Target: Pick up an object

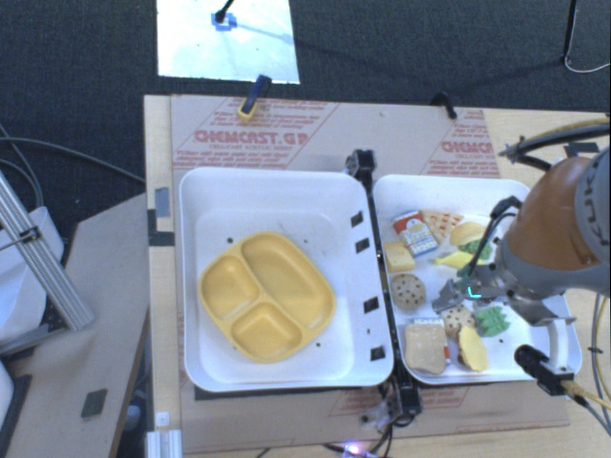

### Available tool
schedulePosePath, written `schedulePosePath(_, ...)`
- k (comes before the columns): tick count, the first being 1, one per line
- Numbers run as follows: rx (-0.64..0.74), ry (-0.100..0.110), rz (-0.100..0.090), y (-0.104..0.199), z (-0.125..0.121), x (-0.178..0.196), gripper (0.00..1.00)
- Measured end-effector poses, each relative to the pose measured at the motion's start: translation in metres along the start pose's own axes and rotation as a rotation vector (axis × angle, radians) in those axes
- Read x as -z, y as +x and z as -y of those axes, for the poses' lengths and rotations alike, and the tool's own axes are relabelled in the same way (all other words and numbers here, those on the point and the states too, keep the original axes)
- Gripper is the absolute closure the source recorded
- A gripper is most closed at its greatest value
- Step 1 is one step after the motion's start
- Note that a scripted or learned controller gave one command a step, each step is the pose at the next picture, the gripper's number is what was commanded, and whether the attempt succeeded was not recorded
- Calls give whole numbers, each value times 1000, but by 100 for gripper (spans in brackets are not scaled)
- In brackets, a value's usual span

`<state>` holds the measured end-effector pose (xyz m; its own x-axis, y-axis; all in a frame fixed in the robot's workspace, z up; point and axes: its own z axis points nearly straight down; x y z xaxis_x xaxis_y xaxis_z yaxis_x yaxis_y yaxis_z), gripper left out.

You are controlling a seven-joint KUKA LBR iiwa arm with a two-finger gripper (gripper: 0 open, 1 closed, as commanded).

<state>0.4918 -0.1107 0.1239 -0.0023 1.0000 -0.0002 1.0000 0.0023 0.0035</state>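
Note:
The right bin [382, 198] holds several toy foods: a red and white carton [411, 225], a waffle piece [442, 222], a yellow cheese block [399, 256], a chocolate-chip cookie [409, 291], a bread slice [427, 345], a green broccoli piece [493, 321] and a peach-coloured slice [472, 350]. My gripper [454, 300] is low over the middle of this bin, just right of the cookie and above a small cracker [453, 319]. The arm's orange band [563, 218] hides part of the bin's right side.
The left bin [205, 208] holds a yellow divided plate [266, 295]. A black divider clamp [361, 165] sits between the bins. Cables [549, 146] arc over the arm at right. A metal frame [38, 256] stands off the bench at left.

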Motion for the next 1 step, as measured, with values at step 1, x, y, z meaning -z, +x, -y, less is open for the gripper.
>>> schedulePosePath(1, 3, -2, 0, 0, -1, 11, 100)
